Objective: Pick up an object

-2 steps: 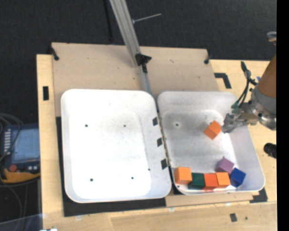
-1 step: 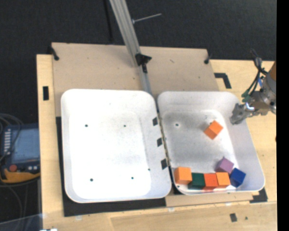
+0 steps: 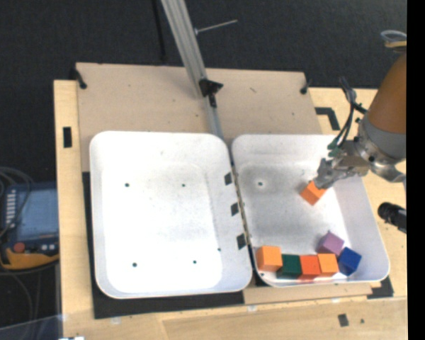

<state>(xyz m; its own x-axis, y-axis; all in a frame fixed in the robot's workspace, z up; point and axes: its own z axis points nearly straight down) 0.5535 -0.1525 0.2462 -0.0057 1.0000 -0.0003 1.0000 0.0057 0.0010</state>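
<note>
A wooden surface [image 3: 177, 98] seen from above at a slant carries two shallow white bins side by side. The left bin [image 3: 163, 211] has a bare floor with a few small dark dots. The right bin [image 3: 283, 190] holds several small coloured blocks.

The grey arm [image 3: 386, 119], with an orange band above its wrist, reaches in from the right edge over the right bin. Its pincer [image 3: 327, 177] points down and to the left, hanging over the upper right part of that bin. Directly at the tip of the pincer sits a small orange cube [image 3: 312, 193], tilted on a corner, touching or nearly touching the fingertips. The view is too small to tell whether the cube is truly pinched between the fingers or how far apart the fingers stand.

Along the near edge of the right bin lies a row of blocks: an orange block [image 3: 270, 257], a green block [image 3: 291, 265], a second orange block [image 3: 310, 265], a lighter orange block [image 3: 328, 263] and a blue block [image 3: 348, 260]. A purple block [image 3: 331, 243] lies just behind that row. These lie well apart from the pincer.

A slanted metal rail [image 3: 188, 41] rises behind the bins.
</note>
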